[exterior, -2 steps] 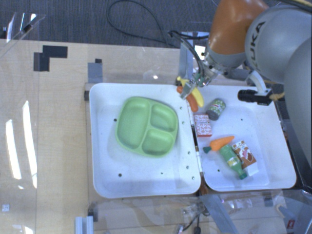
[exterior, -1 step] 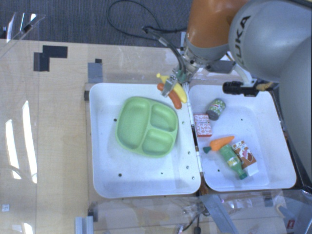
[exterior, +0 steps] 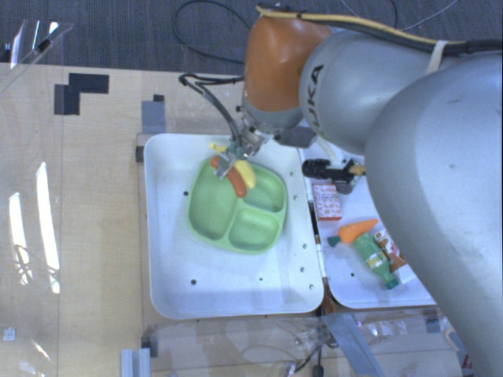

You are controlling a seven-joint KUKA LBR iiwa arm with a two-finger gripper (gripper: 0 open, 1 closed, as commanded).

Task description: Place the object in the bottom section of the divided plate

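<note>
A green divided plate [exterior: 206,220] lies in the left white bin [exterior: 177,281]. It has one large section on the left and two smaller ones on the right. At its upper edge I see a yellow piece [exterior: 246,173] and an orange-red piece [exterior: 235,184] side by side, slanting down across the ridge between sections. My gripper [exterior: 229,159] hangs right over their upper ends, under the orange wrist band. A small yellow bit [exterior: 217,147] shows beside the fingertips. Whether either piece sits between the fingers is hidden.
The right bin [exterior: 354,293] holds a red and white packet [exterior: 327,202], a carrot [exterior: 357,229], a green bottle [exterior: 374,260] and another small item [exterior: 392,252]. The big grey arm covers most of that bin's right side.
</note>
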